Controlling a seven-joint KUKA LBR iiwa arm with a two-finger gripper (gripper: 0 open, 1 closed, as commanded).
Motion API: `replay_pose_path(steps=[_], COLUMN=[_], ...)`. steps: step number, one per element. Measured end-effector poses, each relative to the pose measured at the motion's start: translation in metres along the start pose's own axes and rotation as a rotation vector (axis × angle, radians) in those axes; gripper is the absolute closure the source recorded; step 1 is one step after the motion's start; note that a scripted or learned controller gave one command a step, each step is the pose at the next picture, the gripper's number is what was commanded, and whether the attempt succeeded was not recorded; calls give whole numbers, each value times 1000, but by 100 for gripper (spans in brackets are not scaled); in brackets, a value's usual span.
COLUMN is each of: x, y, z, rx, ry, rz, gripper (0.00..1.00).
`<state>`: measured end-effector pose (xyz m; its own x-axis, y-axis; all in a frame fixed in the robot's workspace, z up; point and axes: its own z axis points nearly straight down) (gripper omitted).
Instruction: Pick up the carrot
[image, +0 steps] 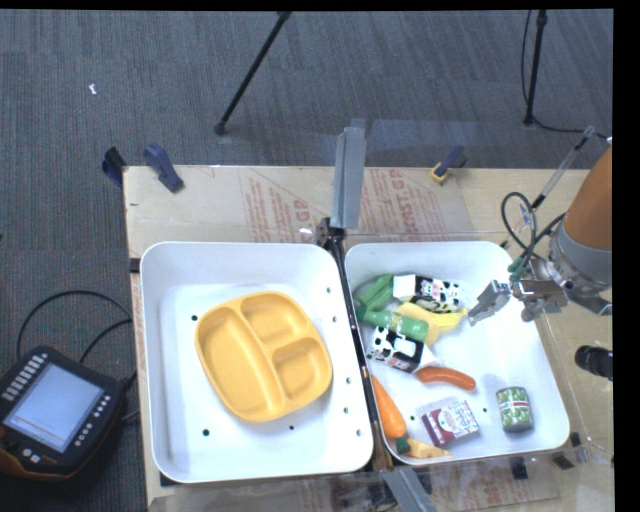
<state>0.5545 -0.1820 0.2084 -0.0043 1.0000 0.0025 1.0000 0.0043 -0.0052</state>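
Two bins, one carrot waiting

Left bin (160, 300) holds a smooth yellow three-compartment tray (263, 353). Tapered orange carrot (389, 407) lies along the right bin's (545, 360) near-left wall, tip hard to make out. Far right, the metal gripper (505, 297) hovers, jaws apart, arm cropped.
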Motion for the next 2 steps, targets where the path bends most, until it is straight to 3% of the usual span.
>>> replay_pose_path(steps=[1, 2], x=[35, 77], y=[-19, -76], z=[99, 121], rx=[-25, -9], ry=[-5, -6], rz=[-15, -479], gripper=[0, 0])
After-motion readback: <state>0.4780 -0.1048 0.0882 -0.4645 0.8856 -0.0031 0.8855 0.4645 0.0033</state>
